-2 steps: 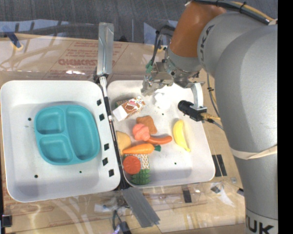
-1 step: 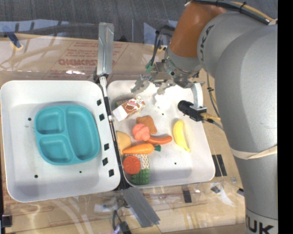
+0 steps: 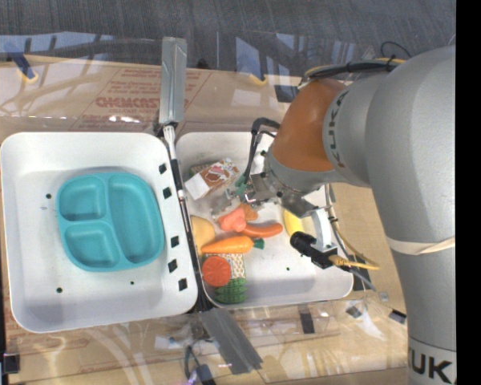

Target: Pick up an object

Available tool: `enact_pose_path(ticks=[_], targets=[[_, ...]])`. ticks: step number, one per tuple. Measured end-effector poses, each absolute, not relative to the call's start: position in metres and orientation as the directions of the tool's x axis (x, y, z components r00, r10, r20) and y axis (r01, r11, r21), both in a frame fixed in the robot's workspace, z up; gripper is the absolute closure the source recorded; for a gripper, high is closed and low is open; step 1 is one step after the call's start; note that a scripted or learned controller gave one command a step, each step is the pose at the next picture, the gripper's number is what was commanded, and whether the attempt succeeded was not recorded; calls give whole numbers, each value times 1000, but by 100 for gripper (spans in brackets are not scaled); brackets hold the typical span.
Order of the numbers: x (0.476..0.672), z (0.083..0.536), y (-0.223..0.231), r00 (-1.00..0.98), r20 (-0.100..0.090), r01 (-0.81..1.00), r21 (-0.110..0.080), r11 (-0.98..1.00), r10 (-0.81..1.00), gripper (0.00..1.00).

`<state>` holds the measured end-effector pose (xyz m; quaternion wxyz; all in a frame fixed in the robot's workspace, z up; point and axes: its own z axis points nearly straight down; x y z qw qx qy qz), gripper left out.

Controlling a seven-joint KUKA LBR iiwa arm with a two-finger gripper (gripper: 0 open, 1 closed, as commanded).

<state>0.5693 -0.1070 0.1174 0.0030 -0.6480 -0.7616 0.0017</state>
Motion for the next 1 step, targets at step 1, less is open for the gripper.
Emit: enact_pose_path(ticks=[1], targets=[[552, 92, -148, -331, 2, 944, -2, 331, 944, 0]])
